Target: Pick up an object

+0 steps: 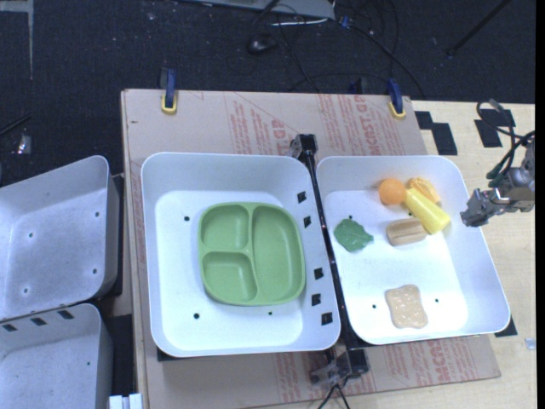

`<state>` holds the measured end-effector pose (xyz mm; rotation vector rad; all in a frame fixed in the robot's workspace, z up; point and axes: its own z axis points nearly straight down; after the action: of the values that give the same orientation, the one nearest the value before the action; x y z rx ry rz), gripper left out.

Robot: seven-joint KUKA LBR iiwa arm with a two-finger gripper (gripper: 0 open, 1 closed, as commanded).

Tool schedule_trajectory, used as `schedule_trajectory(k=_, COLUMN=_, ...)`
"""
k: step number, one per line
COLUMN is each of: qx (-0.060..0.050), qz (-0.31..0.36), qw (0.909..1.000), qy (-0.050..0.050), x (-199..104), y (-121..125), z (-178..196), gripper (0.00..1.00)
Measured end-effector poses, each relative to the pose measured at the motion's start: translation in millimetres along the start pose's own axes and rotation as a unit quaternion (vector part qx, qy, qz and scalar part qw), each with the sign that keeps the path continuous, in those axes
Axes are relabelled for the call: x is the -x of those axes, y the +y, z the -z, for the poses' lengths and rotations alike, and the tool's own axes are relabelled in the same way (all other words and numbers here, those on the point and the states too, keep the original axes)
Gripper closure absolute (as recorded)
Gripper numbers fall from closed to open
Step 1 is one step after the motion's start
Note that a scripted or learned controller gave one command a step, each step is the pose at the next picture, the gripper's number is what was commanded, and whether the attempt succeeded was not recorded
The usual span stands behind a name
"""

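Gripper (479,209) hangs at the right bin's (485,254) rim; its state is unclear; yellow cylinder (426,210) lies slantwise against the orange ball (392,192).

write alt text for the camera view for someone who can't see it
Two shallow white bins sit side by side on a bench: the left bin holds a green three-compartment plastic tray, while the right bin holds an orange ball, yellow cylinder, green leafy piece and tan pieces. The robot's gripper hovers at the right bin's right rim.
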<state>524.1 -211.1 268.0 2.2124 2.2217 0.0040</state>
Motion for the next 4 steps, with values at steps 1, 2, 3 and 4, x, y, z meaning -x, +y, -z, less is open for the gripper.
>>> schedule_trajectory(k=1, qx=-0.003, qz=0.002, qw=1.0000, qy=0.002, x=-53.3, y=8.2, z=-13.6, gripper=1.00)
schedule_trajectory(k=2, qx=-0.004, qz=0.002, qw=1.0000, qy=0.002, x=-95.8, y=19.0, z=-20.8, gripper=1.00)
schedule_trajectory(k=3, qx=-0.003, qz=0.002, qw=1.0000, qy=0.002, x=-156.5, y=40.2, z=-26.2, gripper=1.00)
schedule_trajectory(k=4, qx=-0.003, qz=0.001, qw=1.0000, qy=0.002, x=-200.7, y=48.6, z=-33.5, gripper=1.00)
